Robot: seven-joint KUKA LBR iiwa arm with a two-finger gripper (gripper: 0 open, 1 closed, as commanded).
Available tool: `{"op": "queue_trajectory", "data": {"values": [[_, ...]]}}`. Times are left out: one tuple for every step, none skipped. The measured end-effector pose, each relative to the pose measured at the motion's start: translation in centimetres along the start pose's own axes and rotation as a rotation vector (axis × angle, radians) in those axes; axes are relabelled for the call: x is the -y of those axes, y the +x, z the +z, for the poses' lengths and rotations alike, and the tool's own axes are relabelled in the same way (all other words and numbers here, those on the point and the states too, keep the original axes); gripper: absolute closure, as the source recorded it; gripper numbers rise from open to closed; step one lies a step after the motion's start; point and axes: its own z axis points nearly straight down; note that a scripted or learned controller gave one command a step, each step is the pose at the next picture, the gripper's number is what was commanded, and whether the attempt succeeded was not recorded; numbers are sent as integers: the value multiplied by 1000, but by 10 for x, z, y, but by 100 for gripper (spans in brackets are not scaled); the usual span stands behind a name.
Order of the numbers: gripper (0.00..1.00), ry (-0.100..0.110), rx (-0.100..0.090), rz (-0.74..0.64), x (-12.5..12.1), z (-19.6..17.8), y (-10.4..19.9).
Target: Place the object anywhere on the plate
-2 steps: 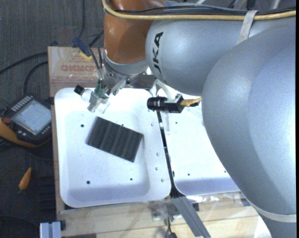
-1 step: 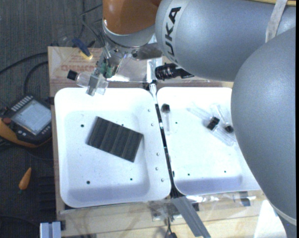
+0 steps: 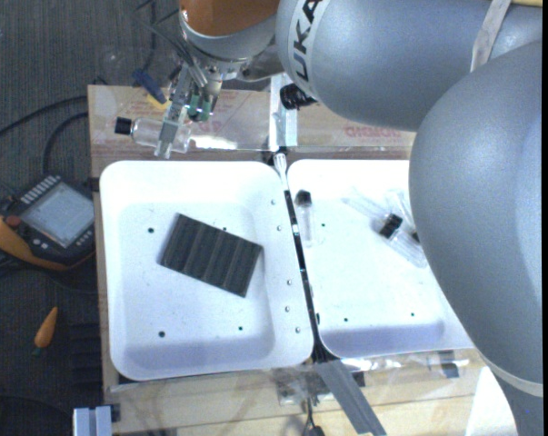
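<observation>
A dark grey ribbed plate (image 3: 210,254) lies tilted in the middle of the left bin (image 3: 128,334). My gripper (image 3: 168,142) hangs above the bench's back edge, just past the far rim of the left bin. It is shut on a clear vial (image 3: 144,132) with a black cap, which sticks out sideways to the left of the fingertips. The vial is well behind the plate and to its left.
The right bin (image 3: 364,334) holds two more clear vials with black caps, one (image 3: 303,209) beside the dividing rim and one (image 3: 389,225) further right. The arm's large grey body covers the right side. A handheld pendant (image 3: 51,221) lies left of the bench.
</observation>
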Motion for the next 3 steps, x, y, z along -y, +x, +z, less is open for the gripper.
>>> {"op": "queue_trajectory", "data": {"values": [[100,1,-3,-74,17,43,52],[100,-5,1,-587,1,-40,3],[100,-3,-2,-709,23,7,71]]}}
